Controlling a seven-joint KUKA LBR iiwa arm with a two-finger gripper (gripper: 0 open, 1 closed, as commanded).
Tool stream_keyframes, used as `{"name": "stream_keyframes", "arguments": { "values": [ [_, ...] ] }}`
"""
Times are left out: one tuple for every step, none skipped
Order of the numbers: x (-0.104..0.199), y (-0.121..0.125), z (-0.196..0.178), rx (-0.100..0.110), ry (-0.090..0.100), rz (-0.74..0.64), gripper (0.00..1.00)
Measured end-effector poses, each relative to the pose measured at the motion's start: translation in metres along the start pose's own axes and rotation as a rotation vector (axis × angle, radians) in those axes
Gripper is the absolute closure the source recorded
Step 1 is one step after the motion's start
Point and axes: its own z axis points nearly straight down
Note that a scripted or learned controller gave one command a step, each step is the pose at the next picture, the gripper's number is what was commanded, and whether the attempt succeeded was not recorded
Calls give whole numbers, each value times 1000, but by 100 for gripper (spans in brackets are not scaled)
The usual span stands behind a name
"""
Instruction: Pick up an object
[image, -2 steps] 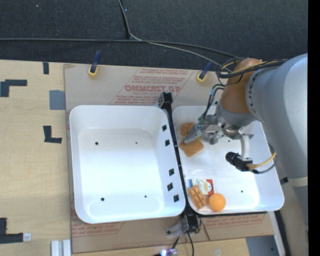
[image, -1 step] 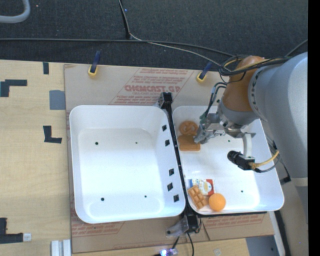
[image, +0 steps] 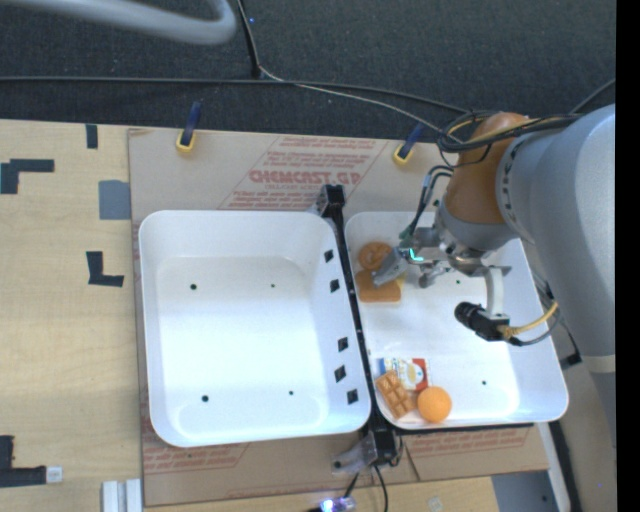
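Jaws (image: 392, 262) low over the brown food pieces, at about 10 o'clock in the right bin; I cannot tell whether they are spread or closed.

The step looks like the reach-and-grasp: the jaws sit at the round brown piece (image: 372, 254), with the flat toast-like piece (image: 381, 291) just beside it at 6 o'clock. Next comes closing squarely, then a straight lift. Counted: two white bins (image: 240, 235) on the worktop, two brown pieces, one waffle packet (image: 400, 381) and one orange ball (image: 434, 404) at 6 o'clock.

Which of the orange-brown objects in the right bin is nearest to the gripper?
The brown bread-like pieces at the bin's upper left, beside the gripper; the orange ball and waffle lie at the front edge.
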Motion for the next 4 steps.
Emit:
{"name": "stream_keyframes", "arguments": {
  "values": [
    [0,0,-10,1,1,-1,100],
    [0,0,-9,1,0,-1,0],
    [1,0,-19,2,1,-2,100],
    [1,0,-18,2,1,-2,0]
  ]
}}
